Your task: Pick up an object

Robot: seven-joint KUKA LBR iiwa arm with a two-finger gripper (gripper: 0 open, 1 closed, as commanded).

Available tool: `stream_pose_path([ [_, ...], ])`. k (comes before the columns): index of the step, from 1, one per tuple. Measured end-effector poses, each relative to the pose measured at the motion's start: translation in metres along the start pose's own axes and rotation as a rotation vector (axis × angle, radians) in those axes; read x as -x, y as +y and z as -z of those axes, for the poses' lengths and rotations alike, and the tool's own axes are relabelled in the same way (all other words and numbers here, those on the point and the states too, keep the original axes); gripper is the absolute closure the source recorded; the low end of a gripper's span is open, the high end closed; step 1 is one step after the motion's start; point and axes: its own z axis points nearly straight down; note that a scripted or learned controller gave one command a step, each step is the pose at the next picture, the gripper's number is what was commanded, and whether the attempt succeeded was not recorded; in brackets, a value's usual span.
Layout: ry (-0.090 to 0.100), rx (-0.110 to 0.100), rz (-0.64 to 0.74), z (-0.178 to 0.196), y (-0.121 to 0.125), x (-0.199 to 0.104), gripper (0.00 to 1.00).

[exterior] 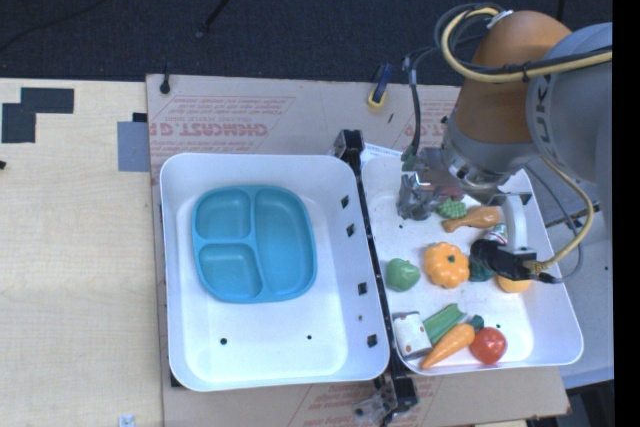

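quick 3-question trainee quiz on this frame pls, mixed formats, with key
1. True or false: the blue divided plate lies in the same bin as the toy food.
2. Multiple choice: what lies nearest the orange pumpkin on its left? A) red tomato B) green pepper C) carrot
3. Fill in: the gripper is low over the ___ bin, near its far-left corner.

Key:
1. False. The plate is alone in the left bin; the toys are in the right bin.
2. B, the green pepper.
3. right
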Motion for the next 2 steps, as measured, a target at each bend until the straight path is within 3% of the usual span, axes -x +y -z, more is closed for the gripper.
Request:
stream_pose_path([
  [1, -0.001, 0.000, -0.003, -0.0084, -0.0039, 0.0155, 1.00],
  [2, 0.000, 0.000, -0.001, -0.0097, -0.0045, 0.0081, 1.00],
])
